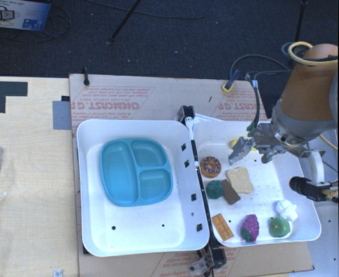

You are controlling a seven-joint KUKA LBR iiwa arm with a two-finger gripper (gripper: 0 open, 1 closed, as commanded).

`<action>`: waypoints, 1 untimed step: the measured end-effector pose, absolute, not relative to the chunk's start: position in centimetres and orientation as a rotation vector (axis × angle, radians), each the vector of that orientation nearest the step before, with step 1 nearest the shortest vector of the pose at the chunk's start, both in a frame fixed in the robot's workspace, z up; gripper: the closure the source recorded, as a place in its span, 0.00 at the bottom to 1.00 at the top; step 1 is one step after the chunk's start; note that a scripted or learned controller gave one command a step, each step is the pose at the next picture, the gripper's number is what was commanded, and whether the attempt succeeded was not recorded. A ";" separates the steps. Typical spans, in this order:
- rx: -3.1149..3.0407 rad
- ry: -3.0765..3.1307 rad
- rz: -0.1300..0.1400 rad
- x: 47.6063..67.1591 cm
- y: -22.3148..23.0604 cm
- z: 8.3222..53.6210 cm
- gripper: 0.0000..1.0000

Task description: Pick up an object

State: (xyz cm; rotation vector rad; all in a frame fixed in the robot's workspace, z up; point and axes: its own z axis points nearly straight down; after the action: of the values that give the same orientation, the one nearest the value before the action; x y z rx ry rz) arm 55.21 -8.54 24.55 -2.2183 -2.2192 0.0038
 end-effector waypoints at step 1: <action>-2.222 -2.220 0.000 55.9 -13.3 8.8 0.00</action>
State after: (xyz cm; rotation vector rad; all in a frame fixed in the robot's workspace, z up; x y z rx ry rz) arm 55.92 -13.31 8.84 -2.2220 -2.2200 0.0003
